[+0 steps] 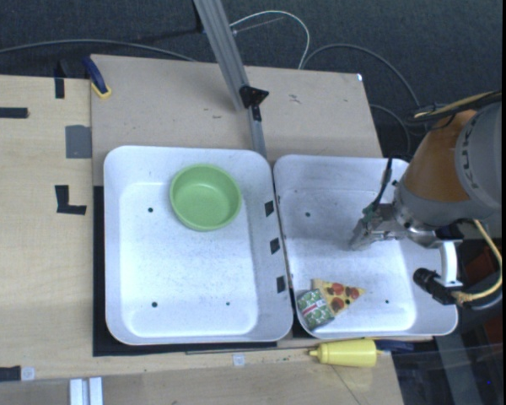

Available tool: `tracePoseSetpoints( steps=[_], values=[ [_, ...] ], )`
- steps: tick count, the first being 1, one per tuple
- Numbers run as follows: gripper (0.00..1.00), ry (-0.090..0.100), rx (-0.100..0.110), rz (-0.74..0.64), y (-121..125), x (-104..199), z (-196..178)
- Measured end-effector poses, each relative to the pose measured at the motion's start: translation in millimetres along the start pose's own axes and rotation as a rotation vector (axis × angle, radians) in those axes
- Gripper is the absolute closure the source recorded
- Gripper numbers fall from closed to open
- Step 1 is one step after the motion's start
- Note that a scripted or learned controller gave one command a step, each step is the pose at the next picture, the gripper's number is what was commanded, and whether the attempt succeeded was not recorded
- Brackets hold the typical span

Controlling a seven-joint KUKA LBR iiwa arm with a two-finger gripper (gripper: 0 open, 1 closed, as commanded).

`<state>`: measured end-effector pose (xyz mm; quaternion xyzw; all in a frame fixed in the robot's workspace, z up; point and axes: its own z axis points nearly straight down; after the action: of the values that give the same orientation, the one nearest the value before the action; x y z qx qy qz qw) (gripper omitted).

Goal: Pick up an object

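Yellow bottle (347,353): lay on its side on the table (320,116), just outside the near rim of the right bin, nozzle end pointing left.
Pizza slice (341,293): a toy wedge with red dots, flat on the floor of the right bin near its front edge, tip pointing right.
Green packet (314,307): a small crumpled item with a green print, in the front left corner of the right bin, touching the wide end of the pizza slice.
Right bin (320,184): shallow and white, speckled dark on its floor, side by side with the left bin.
Jaws (362,234): low over the middle of the right bin, pointing down and to the left; nothing was seen between them, and whether they stood wide or narrow could not be told from this angle.
Arm (443,175): grey with an orange band, reaching in from the right over the right bin's far right corner.
Left bin (135,310): white, speckled floor, with small dark holes near its corners.
Green bowl (205,197): upright in the far half of the left bin, well apart from the jaws.
Grey bar (228,49): ran at a slant over the table's far part, down to where the two bins met.
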<state>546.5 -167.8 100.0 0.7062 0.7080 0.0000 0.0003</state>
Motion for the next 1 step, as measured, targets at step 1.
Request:
tracePoseSetpoints(
  steps=[1],
  values=[
    [1.0,0.0,0.002,0.002,1.2,-7.2,-42.6]
  ],
)
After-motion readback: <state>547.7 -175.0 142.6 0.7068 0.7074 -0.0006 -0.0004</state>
